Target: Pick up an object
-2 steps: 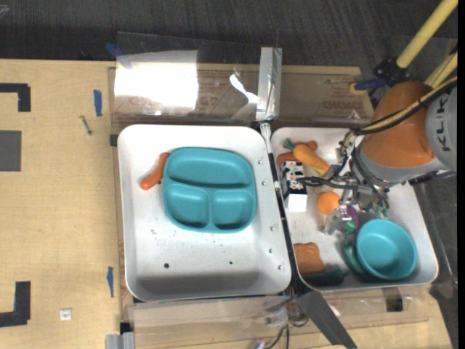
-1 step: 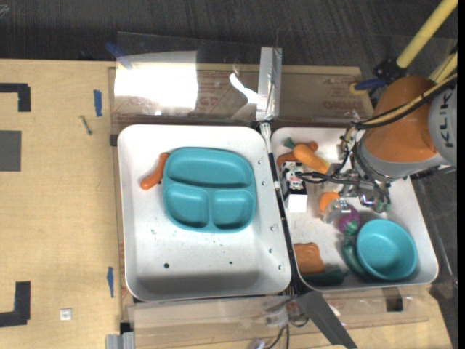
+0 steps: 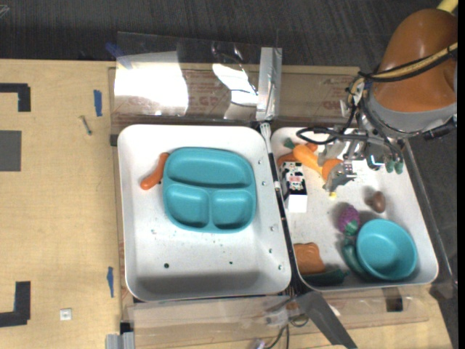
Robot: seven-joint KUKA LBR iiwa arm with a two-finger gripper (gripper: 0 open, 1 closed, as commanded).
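My gripper point(image 3: 338, 174) hangs over the back of the right bin point(image 3: 423, 195), just right of an orange carrot-like toy point(image 3: 306, 155). A small black-and-white carton point(image 3: 293, 182) lies left of the gripper by the bin's wall. Below the gripper rest a purple grape-like toy point(image 3: 347, 216) and a teal bowl point(image 3: 385, 249). A brown oval piece point(image 3: 375, 201) sits to the right. An orange-brown block point(image 3: 309, 257) lies at the bin's front left.
The left bin point(image 3: 138, 253) holds a teal divided plate point(image 3: 209, 187) with an orange sausage-like toy point(image 3: 153, 172) at its left rim. A clear plastic sheet point(image 3: 189, 82) stands behind the bins. The arm's orange band point(image 3: 421, 57) looms at the upper right.
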